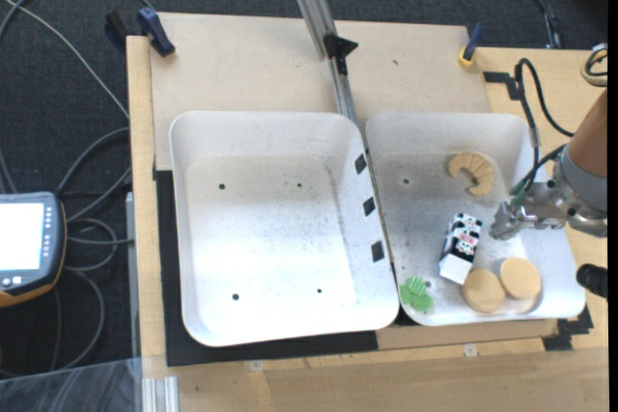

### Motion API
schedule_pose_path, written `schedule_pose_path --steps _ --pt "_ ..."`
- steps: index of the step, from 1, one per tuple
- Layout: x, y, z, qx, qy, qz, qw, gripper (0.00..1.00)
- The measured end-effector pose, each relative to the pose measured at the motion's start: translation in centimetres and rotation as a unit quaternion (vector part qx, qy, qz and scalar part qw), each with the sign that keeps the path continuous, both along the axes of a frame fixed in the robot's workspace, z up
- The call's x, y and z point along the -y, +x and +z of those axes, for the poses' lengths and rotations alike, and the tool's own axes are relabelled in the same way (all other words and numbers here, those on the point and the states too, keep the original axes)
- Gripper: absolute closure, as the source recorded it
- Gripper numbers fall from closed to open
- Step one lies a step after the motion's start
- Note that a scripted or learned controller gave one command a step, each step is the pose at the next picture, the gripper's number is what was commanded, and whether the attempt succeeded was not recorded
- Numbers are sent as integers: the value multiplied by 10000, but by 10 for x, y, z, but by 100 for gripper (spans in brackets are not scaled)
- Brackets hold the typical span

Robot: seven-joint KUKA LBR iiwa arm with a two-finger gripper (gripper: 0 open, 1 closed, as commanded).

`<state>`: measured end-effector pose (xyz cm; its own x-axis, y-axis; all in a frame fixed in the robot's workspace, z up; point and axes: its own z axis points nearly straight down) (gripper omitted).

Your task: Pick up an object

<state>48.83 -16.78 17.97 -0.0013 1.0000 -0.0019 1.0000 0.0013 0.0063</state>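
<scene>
Gripper (504,225) hovers low in right bin (425,135) just beside b/w box (461,248), above two tan discs (502,285); fingers' state: can't tell.

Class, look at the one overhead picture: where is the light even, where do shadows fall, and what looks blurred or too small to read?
Camera view: light is even across the left bin and right bin, with no strong glare; soft shadows hug the round biscuits; the gripper looks slightly blurred; the print on the small black-and-white box is too small to read.
</scene>
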Motion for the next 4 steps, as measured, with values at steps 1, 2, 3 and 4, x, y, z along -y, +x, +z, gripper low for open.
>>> schedule_pose_path --steps 1,2,3,4 --pt "0 2 54 5 0 4 10000 100" --pt "0 3 92 -1 1 5 10000 100" --pt "-43 7 86 -35 21 21 10000 100" --pt "-98 4 72 -45 25 25 10000 100"
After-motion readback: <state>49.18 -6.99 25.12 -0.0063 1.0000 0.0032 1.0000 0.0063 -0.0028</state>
